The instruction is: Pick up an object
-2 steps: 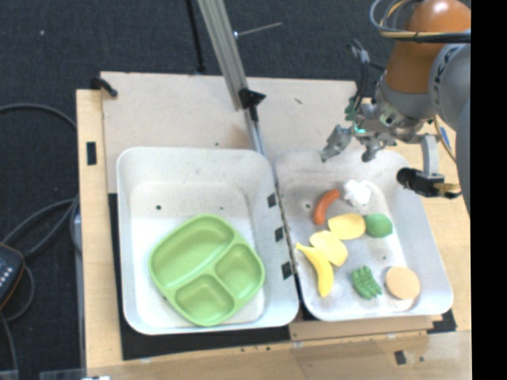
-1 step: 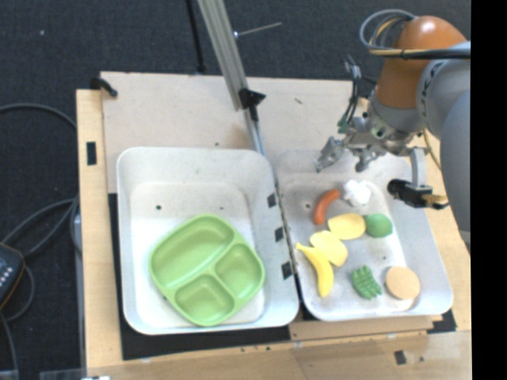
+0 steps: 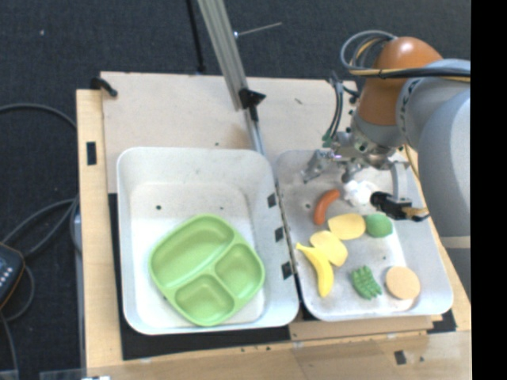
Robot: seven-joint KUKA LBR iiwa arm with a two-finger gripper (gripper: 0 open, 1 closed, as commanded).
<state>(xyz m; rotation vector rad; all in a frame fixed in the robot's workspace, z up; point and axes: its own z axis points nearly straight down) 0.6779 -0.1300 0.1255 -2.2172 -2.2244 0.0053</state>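
- Dark carpet all round, and on it sits a pale wooden worktop (image 3: 174, 117) carrying two shallow white bins side by side.
- Biggest thing in shot is the grey arm (image 3: 440, 149), coming in from the right with its orange band up top, wrist bent down over the back of the right bin (image 3: 432, 287).
- Left bin (image 3: 142, 180) just has a green divided tray (image 3: 207, 269) lying in it, toward the front.
- Right bin holds the toy food: yellow banana (image 3: 321, 269), a pale yellow slice (image 3: 346, 226), a round tan cookie-looking thing (image 3: 402, 283), a green lump (image 3: 379, 226), a ribbed green piece (image 3: 365, 281) and an orange-red sausage (image 3: 325, 207).
- Jaws (image 3: 348, 172): honestly can't tell how wide they're standing, too much clutter at the wrist. Nothing visibly caught between them.
- My guess at the target is the sausage. It lies just in front of the jaws, slightly to the left, long axis running slantwise from back-right to front-left.
- So the next move probably needs a short drop forward, wrist turned to close across that slant.
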